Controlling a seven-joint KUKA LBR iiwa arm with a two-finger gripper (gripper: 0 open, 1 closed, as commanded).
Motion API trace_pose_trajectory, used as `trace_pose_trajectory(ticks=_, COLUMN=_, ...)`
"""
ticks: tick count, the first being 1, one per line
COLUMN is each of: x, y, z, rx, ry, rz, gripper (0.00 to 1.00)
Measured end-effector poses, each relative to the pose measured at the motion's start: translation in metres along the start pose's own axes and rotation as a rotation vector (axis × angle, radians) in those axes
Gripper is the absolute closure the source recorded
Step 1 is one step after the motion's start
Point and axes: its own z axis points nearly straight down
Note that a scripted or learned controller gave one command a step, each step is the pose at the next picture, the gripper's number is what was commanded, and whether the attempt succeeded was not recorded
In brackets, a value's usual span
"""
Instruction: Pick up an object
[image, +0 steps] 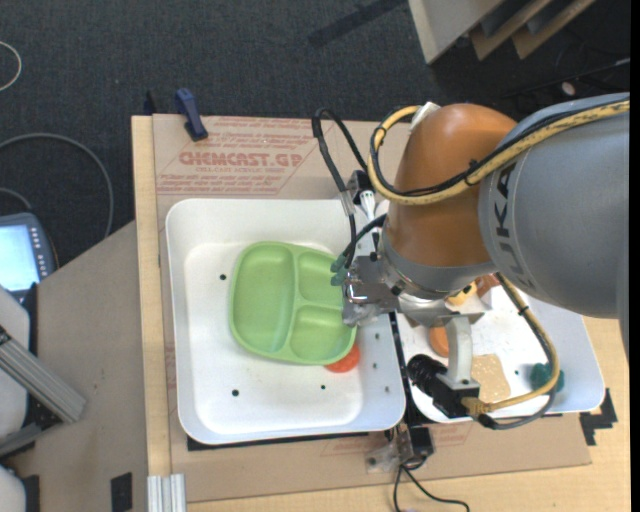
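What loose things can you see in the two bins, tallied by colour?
Green: 1, divided plate, left bin
Red-orange: 1, piece under the plate's edge
Orange: 1, lump, right bin
Tan: 1, block
Teal: 1, small thing
Total: 5 seen; the arm covers much of the right bin.

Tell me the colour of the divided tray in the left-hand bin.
The divided tray is plain light green; the camera view shows it best.

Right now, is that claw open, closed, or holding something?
Cannot be told: the arm covers the gripper, by the green tray's right edge in the left bin.
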Motion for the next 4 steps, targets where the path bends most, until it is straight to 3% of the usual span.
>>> trace_pose_trajectory(ticks=1, x=0.063, y=0.002, z=-0.075, rx=-0.02, ry=0.004, rz=-0.001, gripper=1.0)
trace_pose_trajectory(ticks=2, x=0.119, y=0.021, z=-0.27, rx=-0.031, ry=0.009, rz=0.002, gripper=1.0)
trace_pose_trajectory(ticks=3, x=0.116, y=0.0, z=-0.116, rx=0.002, ry=-0.007, rz=0.008, gripper=1.0)
trace_pose_trajectory(ticks=4, x=0.113, y=0.0, z=0.063, rx=0.005, ry=-0.009, rz=0.011, gripper=1.0)
